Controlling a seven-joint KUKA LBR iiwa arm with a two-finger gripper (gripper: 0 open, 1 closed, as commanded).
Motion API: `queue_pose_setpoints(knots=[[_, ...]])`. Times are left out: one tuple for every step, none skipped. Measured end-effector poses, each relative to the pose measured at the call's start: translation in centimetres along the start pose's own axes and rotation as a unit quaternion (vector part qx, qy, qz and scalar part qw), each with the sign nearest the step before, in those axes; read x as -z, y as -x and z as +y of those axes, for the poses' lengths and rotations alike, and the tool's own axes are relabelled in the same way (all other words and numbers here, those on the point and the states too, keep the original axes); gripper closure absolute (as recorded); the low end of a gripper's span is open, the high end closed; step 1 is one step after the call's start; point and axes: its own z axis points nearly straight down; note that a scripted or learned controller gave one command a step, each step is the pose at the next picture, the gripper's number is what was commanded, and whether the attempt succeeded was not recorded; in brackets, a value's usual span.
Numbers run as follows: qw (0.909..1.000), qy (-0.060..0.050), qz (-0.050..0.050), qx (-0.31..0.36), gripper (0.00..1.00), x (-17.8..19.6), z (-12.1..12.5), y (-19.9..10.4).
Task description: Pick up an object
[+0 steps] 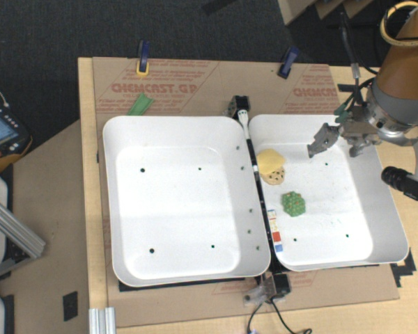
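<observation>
Arm [397, 68] comes in from the right, wrist over the far side of the right bin [376, 228]. Hand [334, 139] hangs above that bin's back half, with one grey finger [320, 141] pointing left and down toward the bin floor. Can't tell how far the hand is open from this angle; nothing visible between the fingers.

Two objects in the right bin, both near its left wall: a yellow piece [271, 166] with dark spots, and a green lump [293, 203] just in front of it, apart from each other. Hand is right of the yellow piece, not touching either.

Left bin [125, 186] sits beside the right one on the table [90, 117]. Green scrap [139, 104] lies on the table behind the left bin.
</observation>
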Motion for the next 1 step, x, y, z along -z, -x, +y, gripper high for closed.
queue_pose_setpoints(knots=[[1.0, -0.004, 0.001, -0.001, 0.0, -2.38, -4.8, -1.47]])
